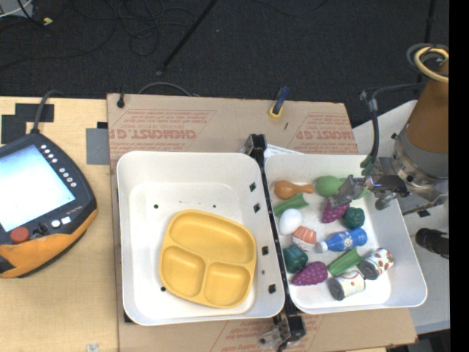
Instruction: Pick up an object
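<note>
On your bench, the right bin (410, 284) holds toys; your gripper (357, 187) hangs just above the purple grapes (335, 212), grip unclear.

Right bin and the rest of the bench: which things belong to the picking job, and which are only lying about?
For the job: gripper; right bin with its pile: orange pear, white egg, purple grapes, blue bottle.

Lying about: yellow tray in the left bin, tablet, clamp.
</note>
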`<control>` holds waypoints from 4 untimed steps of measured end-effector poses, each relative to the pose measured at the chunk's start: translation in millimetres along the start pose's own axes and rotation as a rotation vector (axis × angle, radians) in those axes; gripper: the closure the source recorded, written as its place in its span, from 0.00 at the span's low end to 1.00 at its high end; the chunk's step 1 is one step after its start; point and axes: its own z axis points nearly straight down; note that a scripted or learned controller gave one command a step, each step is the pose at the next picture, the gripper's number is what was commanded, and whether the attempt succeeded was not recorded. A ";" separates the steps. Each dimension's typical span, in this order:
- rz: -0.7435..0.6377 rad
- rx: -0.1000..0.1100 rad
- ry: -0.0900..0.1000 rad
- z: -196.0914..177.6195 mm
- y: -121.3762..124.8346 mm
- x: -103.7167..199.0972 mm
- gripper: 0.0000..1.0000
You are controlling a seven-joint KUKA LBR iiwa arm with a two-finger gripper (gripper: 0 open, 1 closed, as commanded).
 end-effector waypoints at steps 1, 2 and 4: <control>0.001 -0.020 -0.005 -230.9 -52.8 -13.3 0.00; -0.007 0.000 -0.002 -230.4 -50.5 -10.4 1.00; -0.009 0.001 0.000 -253.0 -51.7 129.5 1.00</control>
